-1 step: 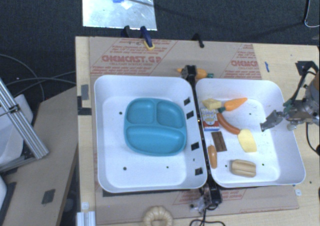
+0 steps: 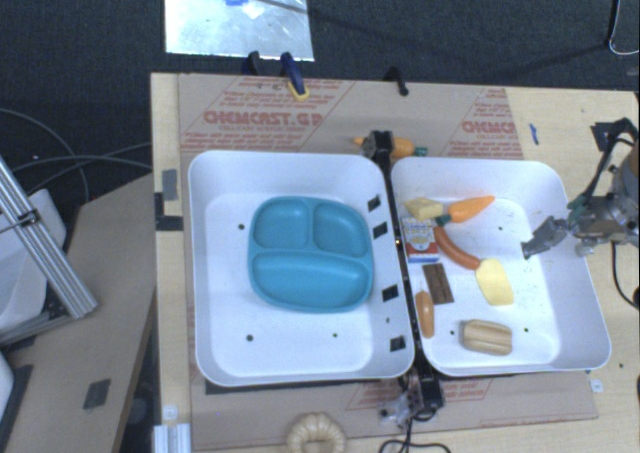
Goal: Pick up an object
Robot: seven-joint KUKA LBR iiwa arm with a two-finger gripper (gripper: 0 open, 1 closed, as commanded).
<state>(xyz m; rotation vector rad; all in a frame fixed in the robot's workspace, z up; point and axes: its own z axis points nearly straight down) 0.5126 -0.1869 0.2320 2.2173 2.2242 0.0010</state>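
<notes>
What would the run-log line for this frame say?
phase: approach | gripper: above right white bin, nothing visibly between fingers | nearest: pale yellow wedge | blue divided plate: left white bin

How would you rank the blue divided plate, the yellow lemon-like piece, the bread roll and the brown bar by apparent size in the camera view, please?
Largest to smallest:
1. blue divided plate, by far the largest
2. bread roll and yellow lemon-like piece: too alike to rank
3. brown bar, the narrowest of them
</notes>
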